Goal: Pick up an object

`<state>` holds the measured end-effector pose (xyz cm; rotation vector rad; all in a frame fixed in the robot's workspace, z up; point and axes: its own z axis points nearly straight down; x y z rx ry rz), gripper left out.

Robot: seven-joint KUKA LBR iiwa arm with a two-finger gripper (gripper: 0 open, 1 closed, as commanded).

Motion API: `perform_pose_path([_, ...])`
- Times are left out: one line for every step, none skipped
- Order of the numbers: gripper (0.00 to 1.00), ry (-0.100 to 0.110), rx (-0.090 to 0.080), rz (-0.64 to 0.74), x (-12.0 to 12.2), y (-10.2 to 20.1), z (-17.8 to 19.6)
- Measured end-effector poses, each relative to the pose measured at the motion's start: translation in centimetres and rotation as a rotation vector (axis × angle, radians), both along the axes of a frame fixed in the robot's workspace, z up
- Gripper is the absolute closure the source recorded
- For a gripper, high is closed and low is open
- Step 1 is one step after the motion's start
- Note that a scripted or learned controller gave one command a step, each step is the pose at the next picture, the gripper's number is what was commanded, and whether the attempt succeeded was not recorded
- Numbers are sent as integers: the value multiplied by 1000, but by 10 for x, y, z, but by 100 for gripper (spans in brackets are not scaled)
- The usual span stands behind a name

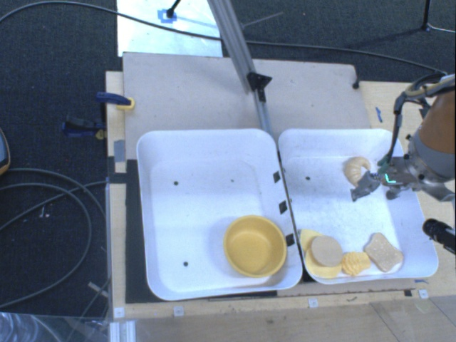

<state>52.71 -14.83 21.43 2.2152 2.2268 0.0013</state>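
Observation:
My gripper (pixel 375 192) reaches in from the right over the right bin (pixel 335 148), low above its floor and open, with nothing between its fingers. One dark finger (pixel 363 186) sits just below and right of a pale tan croissant-shaped piece (pixel 355 168), close to it or touching it. Along the bin's front lie a round tan disc (pixel 328 250) on a yellow piece (pixel 308 239), a yellow ridged piece (pixel 355 263) and a bread-slice shape (pixel 383 252). A yellow bowl (pixel 255 245) stands in the left bin (pixel 199 162) at its front right.
The two bins meet at a ridge (pixel 283 191) with black clips. A slanted grey pole (pixel 235 34) crosses the bench behind the bins. A blue and yellow clamp (pixel 114 101) grips the bench's left edge. Cables lie on the floor at left.

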Motion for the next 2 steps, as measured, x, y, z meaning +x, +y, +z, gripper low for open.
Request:
perform_pose_path([0, -1, 0, 0, 0, 0, 0])
perform_pose_path([0, 5, 1, -3, -2, 9, -58])
